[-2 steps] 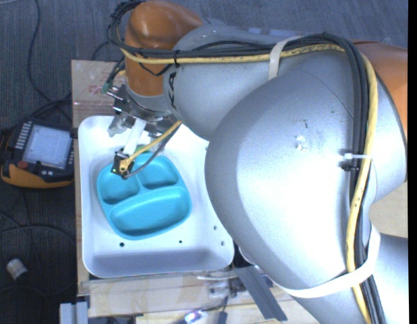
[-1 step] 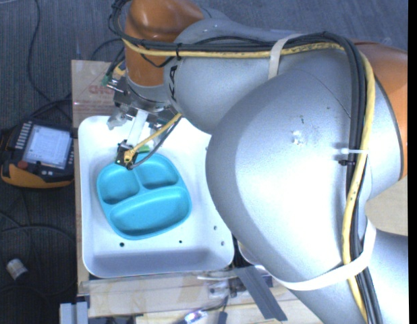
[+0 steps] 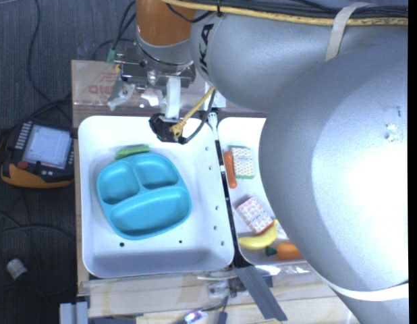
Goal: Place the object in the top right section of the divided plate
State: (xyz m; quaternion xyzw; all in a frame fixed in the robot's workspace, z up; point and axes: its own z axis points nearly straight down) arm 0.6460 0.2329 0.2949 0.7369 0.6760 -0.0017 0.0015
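Note:
A blue divided plate point(image 3: 144, 194) lies in the left white bin point(image 3: 195, 248), with three sections. A flat green object point(image 3: 132, 151) rests against the plate's far left rim, partly on the bin floor. My gripper point(image 3: 140, 92) hangs over the far edge of the left bin, beyond the plate and above the green object. The arm's large grey body covers much of the right side of the view.
The right bin point(image 3: 245, 132) holds an orange stick point(image 3: 229, 169), two patterned packets point(image 3: 243, 160) point(image 3: 254, 213), a banana point(image 3: 258, 239) and a small orange item point(image 3: 287, 251). A handheld pendant point(image 3: 40, 152) lies on the floor to the left.

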